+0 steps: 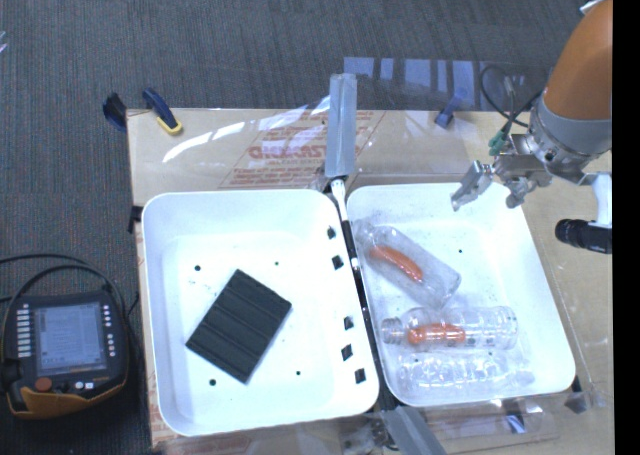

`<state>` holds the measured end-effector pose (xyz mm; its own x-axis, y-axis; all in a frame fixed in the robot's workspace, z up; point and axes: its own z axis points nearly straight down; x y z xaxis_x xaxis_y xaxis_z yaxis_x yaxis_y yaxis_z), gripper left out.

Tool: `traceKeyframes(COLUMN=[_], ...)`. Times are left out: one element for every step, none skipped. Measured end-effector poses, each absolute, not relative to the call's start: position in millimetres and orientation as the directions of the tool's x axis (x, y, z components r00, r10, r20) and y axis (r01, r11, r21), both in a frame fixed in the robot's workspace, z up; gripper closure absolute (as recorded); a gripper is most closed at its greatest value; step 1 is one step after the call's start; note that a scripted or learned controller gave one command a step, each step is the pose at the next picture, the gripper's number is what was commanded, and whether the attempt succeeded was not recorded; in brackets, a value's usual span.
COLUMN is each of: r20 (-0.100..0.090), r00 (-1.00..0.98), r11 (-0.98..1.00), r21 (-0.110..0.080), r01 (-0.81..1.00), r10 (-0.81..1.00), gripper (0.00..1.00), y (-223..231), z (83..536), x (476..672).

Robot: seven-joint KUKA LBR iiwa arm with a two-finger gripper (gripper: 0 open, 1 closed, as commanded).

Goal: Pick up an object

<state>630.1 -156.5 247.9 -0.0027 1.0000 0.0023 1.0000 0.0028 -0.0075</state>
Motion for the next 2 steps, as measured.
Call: traceKeyframes(r20=[0.002,0.001], r00=[-0.003,-0.075], r11=[0.003,0.075], r21=[-0.007,0.010], r01=[1.000,0.997], r10=[1.000,0.997], gripper=[0.00,0.00], y=[-157,-108], z=[248,136], x=[630.1,609.8])
